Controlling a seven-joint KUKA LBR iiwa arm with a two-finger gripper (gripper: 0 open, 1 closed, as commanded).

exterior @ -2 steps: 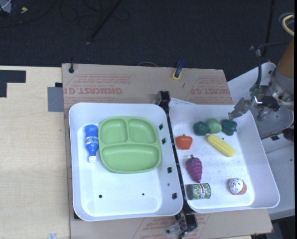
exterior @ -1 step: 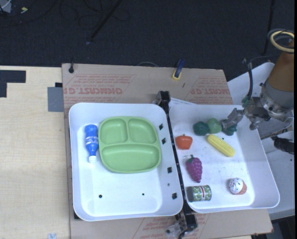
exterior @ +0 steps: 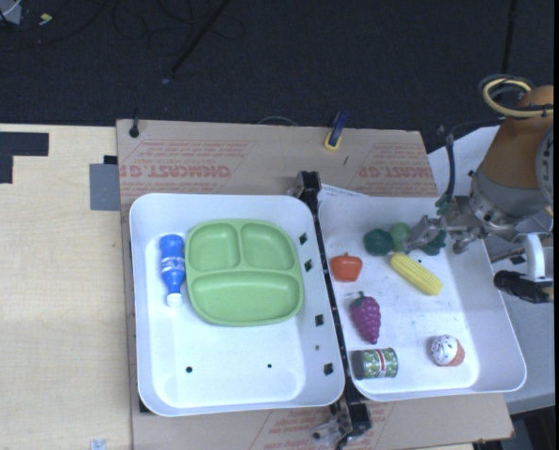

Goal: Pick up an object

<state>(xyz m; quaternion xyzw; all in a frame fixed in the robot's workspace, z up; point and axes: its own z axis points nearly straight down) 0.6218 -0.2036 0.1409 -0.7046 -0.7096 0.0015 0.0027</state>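
- Our tool [exterior: 428, 235] sits low at the 2 o'clock side of the right bin [exterior: 505, 345], right at a small green toy [exterior: 399, 236]; we cannot tell its state, nor whether anything is caught in it.
- That green toy lies at about 12 o'clock from the corn cob [exterior: 416, 274], just beside a darker green piece [exterior: 378, 242].
- We judge these play-food pieces light, stiff and smooth plastic, likely to slide or roll on the bin floor if nudged.
- The corn looks best taken across its narrow middle; the grapes [exterior: 366, 316] are lumpier and may give more purchase.
- The tin [exterior: 374, 363], at 6 o'clock, could roll away.
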